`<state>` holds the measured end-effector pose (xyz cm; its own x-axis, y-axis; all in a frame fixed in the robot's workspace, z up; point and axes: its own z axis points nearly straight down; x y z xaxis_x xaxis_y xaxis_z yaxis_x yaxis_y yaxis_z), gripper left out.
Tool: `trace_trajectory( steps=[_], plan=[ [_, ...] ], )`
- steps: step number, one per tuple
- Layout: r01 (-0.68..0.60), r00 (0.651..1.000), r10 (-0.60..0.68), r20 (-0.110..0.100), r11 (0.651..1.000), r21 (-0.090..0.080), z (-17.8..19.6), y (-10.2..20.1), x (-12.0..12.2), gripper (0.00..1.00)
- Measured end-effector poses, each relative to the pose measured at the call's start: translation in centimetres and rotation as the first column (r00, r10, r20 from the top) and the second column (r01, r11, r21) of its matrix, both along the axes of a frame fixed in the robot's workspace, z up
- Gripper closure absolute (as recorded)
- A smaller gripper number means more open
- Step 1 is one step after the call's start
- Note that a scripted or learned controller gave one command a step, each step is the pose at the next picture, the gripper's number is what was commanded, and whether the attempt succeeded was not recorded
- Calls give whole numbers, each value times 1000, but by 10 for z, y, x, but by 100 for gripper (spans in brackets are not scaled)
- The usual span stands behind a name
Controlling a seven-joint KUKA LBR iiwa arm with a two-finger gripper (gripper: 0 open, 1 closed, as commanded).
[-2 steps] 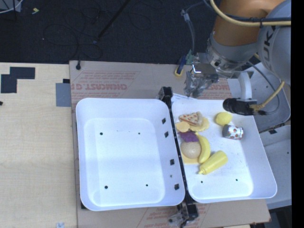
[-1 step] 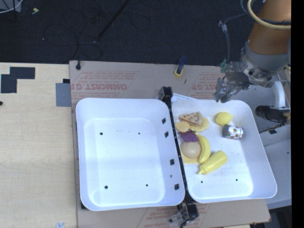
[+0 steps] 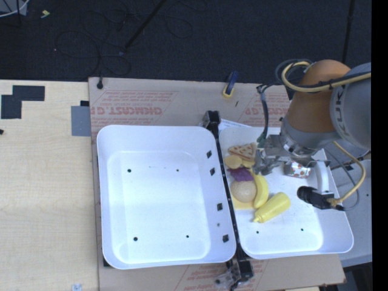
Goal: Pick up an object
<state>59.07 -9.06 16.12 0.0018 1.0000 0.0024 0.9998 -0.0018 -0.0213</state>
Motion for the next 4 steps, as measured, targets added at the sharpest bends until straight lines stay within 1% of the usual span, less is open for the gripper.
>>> trace_trajectory(
  steps=[1,2,3,4],
  plan=[
    [0,1000,0,14,1000,0,27,28,-76,100],
    [4,1000,-4,9,1000,-2,-34,-6,-119,100],
    [-1,1000,1,17,1000,-1,-58,-4,-85,100],
    [-2,1000,2,22,1000,-2,-72,2,-38,100]
  ],
)
